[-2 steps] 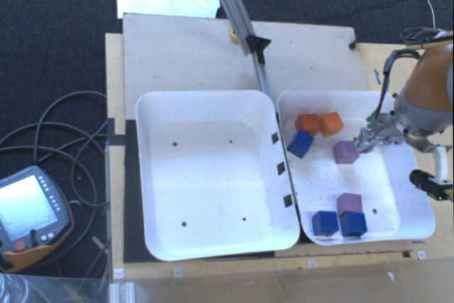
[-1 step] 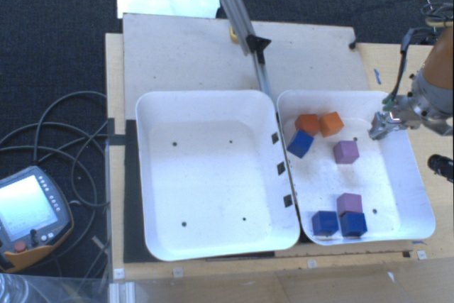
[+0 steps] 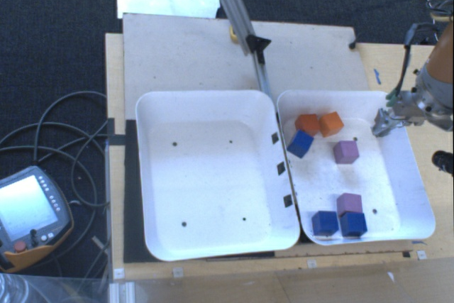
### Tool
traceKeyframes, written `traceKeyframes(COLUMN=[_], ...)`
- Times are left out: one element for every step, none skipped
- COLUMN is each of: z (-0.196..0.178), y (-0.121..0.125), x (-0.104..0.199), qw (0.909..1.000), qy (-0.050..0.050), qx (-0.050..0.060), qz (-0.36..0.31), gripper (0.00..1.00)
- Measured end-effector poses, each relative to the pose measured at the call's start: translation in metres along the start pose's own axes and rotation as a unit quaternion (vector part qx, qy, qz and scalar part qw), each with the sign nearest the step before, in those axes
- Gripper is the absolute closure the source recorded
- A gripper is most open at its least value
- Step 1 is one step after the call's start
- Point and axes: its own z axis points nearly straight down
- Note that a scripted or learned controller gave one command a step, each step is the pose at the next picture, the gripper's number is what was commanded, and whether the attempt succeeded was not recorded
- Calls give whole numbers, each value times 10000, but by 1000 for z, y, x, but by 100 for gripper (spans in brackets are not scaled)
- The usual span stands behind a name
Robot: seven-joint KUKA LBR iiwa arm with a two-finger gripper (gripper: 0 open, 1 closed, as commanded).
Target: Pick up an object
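The lone purple cube (image 3: pixel 346 152) sits mid-way up the right bin (image 3: pixel 418 202), apart from its neighbours. It looks light, rigid and smooth; opposite flat faces suit pinching. The end effector (image 3: pixel 386 123) hovers at the bin's far-right rim, its spread unclear.

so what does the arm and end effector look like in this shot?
The arm enters from the view's right: grey metal links with an orange-brown section above the wrist. A dark cable loops along its near side. The end effector is a small silver-grey metal assembly over the right bin. No markings are legible.
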Motion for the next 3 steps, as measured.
traceKeyframes(z=[5, 0, -14], y=[14, 33, 43], x=[58, 115, 169], qw=[10000, 10000, 10000], qy=[17, 19, 20], qx=[8, -1, -1], qz=[-34, -40, -36], gripper=[100, 100, 100])
